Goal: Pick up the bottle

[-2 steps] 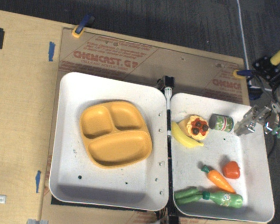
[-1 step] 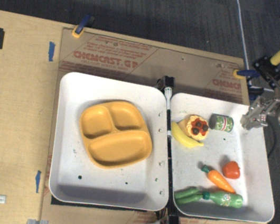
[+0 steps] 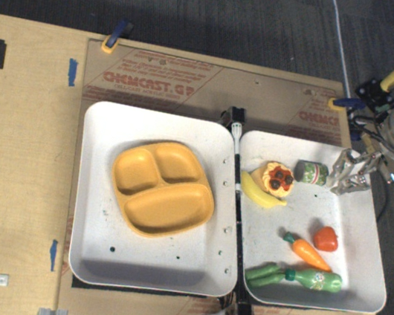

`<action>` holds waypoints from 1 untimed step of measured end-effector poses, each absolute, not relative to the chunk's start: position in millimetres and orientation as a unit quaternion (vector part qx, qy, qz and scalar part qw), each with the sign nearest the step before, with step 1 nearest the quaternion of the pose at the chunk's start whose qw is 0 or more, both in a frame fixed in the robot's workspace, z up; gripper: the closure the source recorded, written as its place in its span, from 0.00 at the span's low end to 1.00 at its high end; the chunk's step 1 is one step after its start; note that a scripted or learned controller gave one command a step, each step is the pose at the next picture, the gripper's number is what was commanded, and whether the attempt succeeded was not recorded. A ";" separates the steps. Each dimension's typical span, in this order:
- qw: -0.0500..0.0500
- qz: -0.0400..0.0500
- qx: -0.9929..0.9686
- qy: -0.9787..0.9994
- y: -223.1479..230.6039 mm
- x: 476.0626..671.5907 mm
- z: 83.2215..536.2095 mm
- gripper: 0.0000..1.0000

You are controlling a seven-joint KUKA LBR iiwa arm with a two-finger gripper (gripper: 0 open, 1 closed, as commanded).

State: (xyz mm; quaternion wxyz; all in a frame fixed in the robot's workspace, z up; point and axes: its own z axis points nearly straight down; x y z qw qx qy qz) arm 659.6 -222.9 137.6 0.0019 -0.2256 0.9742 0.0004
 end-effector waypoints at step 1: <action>-0.003 0.001 -0.273 0.962 -180.5 666.3 86.7 1.00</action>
